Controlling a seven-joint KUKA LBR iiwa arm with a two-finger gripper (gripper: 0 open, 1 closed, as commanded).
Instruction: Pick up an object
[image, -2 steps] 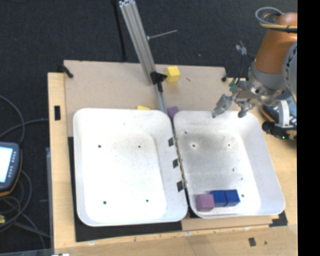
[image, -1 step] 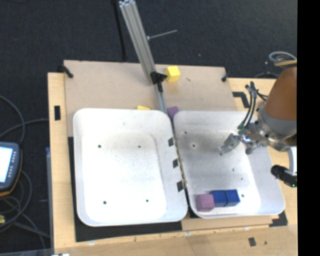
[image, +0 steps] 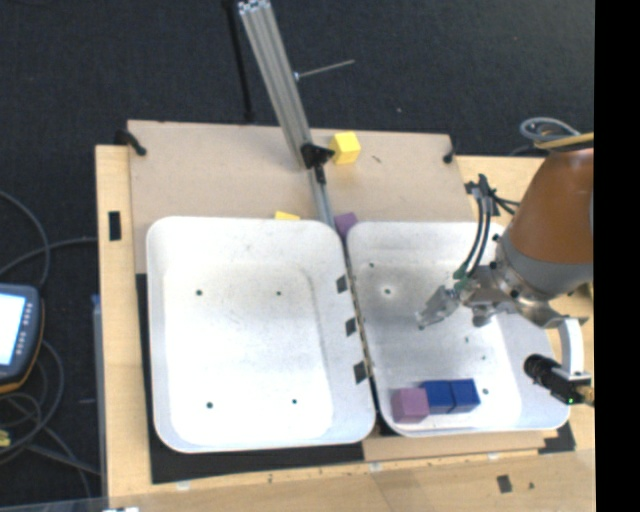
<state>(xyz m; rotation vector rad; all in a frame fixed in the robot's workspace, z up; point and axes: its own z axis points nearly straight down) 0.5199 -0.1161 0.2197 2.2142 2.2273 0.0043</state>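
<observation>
The blue block (image: 449, 395) lies in the right bin (image: 500, 250), against that bin's near wall, with a purple block (image: 409, 404) touching its left side. These two are the only loose things inside the right bin, so either could serve as the object to pick up; the blue one is the larger target. Outside the right bin, beyond its far rim, a yellow block (image: 346, 147) sits on the tabletop (image: 200, 170) beside a slanted metal rail (image: 285, 90), a small purple piece (image: 345, 222) rests just at the bin's far left corner, and a yellow scrap (image: 287, 215) lies a little left of that.

The jaws (image: 432, 312) hang over the middle of the right bin, farther from the viewer than the blue block and apart from it, with nothing between them. Whether they stand wide or narrow I cannot tell; the tips are too small and blurred.

The step in hand looks like the approach, before any grasp. The next move likely calls for shifting toward the bin's near wall, centring over the blue block, and descending with room on both sides, since the neighbouring purple block and the wall crowd it.
</observation>
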